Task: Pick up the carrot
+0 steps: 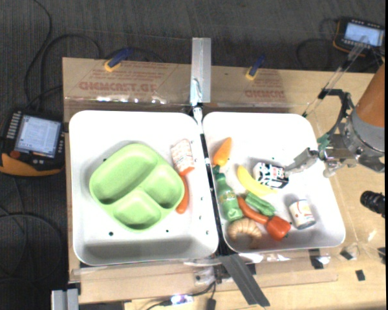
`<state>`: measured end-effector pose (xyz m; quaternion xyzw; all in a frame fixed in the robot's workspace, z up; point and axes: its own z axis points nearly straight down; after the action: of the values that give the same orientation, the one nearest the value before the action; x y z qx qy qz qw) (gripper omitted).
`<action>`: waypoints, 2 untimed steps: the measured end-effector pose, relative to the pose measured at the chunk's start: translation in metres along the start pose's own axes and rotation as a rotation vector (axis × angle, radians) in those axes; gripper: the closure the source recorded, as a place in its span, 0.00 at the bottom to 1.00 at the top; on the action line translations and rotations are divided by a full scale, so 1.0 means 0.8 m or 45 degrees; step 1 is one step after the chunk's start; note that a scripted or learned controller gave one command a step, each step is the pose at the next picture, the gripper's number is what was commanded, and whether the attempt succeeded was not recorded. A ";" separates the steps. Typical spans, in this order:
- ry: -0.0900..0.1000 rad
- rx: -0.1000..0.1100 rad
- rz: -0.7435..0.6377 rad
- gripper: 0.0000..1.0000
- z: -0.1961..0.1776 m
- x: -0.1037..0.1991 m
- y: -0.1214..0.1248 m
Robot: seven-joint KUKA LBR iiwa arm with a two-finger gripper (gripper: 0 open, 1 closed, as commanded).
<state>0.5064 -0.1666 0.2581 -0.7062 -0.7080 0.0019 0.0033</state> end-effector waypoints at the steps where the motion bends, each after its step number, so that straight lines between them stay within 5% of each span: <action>1: -0.002 -0.003 -0.115 0.00 -0.097 0.027 -0.012; 2: -0.002 0.000 -0.173 0.00 -0.037 0.113 0.051</action>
<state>0.5473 -0.0761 0.2877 -0.6566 -0.7542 0.0022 0.0026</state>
